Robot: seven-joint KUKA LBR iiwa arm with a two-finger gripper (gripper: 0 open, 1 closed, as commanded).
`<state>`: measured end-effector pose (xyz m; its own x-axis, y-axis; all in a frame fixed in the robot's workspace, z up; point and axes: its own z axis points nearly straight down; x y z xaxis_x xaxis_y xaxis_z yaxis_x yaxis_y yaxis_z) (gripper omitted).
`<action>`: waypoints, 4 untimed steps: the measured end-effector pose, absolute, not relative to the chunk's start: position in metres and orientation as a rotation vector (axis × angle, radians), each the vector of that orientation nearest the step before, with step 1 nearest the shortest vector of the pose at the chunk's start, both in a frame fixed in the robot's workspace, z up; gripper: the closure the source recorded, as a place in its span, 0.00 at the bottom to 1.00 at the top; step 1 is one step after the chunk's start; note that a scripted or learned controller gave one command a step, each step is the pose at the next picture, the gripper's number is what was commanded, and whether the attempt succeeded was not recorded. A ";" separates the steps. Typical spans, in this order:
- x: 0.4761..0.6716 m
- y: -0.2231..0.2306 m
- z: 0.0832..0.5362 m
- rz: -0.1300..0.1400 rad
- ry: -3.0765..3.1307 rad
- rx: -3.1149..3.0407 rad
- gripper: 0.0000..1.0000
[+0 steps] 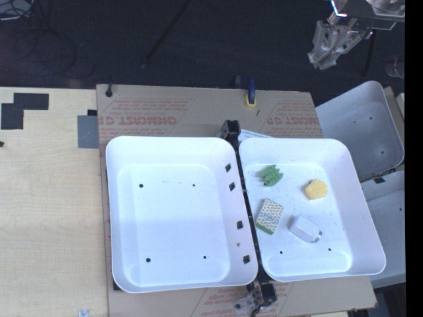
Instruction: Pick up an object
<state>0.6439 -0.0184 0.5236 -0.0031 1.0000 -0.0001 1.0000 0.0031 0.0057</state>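
- Camera view: red mirrored lettering is seen printed on the brown board point(178, 114) under the two bins; it cannot be read with certainty.
- The gripper point(328, 45) is seen at the upper right, raised above the dark floor beyond the worktop point(46, 197), well apart from both bins.
- Whether the jaws are released or clenched cannot be told from this view; nothing is seen between them.
- Four objects are contained in the right bin point(360, 197): a green leafy toy point(270, 174), a yellow corn-like piece point(316, 189), a patterned block with a green edge point(269, 216) and a grey-white block point(305, 229).
- The left bin point(119, 197) is set just beside the right bin, with black clips point(232, 186) along the shared edge.
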 end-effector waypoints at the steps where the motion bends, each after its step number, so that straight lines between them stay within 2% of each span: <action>1: 0.591 -0.005 0.363 -0.025 2.231 2.235 1.00; 2: 0.585 0.052 0.461 0.009 2.225 2.212 1.00; 3: 0.644 0.053 0.327 -0.019 2.228 2.228 1.00; 4: 0.644 0.089 0.510 0.020 2.219 2.210 1.00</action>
